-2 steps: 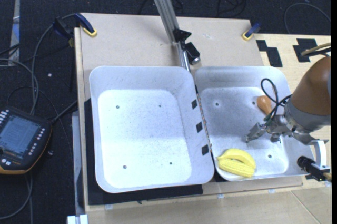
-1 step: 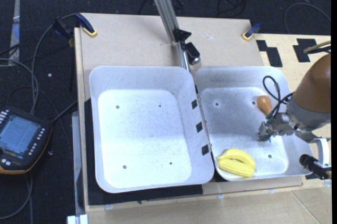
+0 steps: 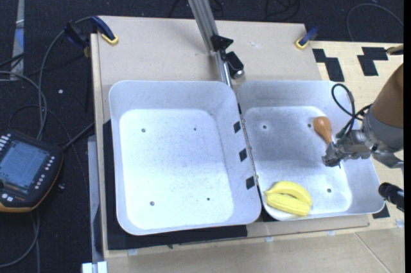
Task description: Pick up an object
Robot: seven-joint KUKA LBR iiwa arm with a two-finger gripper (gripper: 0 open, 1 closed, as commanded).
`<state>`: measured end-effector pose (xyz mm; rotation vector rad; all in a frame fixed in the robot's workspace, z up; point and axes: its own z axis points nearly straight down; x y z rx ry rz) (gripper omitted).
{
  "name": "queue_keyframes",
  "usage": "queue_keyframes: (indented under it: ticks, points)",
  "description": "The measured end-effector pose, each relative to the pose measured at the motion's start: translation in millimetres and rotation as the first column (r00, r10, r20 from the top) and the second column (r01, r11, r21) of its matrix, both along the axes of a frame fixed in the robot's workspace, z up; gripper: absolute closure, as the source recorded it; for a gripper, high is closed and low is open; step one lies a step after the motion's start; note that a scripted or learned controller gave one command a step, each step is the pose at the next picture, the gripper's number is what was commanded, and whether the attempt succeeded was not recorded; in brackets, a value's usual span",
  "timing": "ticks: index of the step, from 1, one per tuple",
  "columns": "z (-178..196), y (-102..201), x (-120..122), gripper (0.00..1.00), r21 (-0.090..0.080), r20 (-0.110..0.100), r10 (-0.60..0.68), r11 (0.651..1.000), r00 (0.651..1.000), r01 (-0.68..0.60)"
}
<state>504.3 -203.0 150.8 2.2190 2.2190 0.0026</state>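
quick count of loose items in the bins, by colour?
Yellow: 1, banana, on a small white plate at the right bin's front edge
Orange-brown: 1, a small elongated object, right bin, beside the gripper; kind unclear
Total: 2

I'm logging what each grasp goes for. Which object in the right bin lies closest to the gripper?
The orange-brown piece, lying just up-left of the gripper near the right bin's far right side. The yellow banana lies farther off, at the bin's near edge.
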Motion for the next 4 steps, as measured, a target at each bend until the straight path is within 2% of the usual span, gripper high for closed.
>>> queue_keyframes:
  ticks: [2, 4]
  points:
    - [101, 12, 5, 1.0, 0.0, 0.001, 0.001, 1.0, 1.0, -0.001]
    - [111, 109, 38, 1.0, 0.002, -0.003, 0.006, 1.0, 1.0, -0.006]
